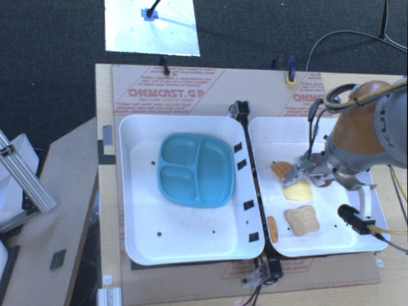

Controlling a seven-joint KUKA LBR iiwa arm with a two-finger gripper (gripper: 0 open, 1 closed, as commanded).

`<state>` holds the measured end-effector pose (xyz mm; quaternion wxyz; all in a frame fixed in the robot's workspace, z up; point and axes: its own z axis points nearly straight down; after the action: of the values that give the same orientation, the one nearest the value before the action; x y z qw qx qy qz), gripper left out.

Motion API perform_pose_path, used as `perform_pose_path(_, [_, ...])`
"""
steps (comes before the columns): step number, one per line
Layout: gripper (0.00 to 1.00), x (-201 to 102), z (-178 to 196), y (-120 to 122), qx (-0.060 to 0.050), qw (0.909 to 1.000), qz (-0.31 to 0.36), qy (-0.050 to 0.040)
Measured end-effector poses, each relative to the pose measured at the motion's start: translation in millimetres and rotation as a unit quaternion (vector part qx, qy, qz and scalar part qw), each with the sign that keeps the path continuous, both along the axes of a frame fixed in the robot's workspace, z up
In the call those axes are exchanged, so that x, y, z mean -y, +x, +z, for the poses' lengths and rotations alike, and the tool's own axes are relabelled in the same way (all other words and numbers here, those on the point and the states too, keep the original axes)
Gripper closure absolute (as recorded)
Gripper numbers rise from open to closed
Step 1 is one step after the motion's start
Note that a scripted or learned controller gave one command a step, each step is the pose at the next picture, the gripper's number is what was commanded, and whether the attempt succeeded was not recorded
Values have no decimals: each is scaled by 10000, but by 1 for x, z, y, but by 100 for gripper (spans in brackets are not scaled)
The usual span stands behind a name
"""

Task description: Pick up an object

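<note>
In the right bin [363, 238] lie several food-like pieces: a pale yellow piece [298, 190], an orange-brown piece [280, 169], a tan toast-like square [302, 220] and a small orange stick [273, 228] near the divider. My gripper [301, 170] reaches in from the right and sits low at the top edge of the yellow piece, just right of the orange-brown one. The wrist hides its fingertips.
The left bin [143, 234] holds a blue divided plate [194, 170]. A black divider with clips [250, 171] runs between the bins. The arm's orange band and grey body [360, 132] hang over the right bin's far right side.
</note>
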<state>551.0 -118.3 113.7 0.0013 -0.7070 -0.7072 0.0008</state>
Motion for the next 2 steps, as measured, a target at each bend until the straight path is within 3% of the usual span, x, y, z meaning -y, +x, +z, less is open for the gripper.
perform_pose_path(1, [100,0,13,2,27,10000,5,-8])
perform_pose_path(2, [100,1,58,9,45,10000,19,-10])
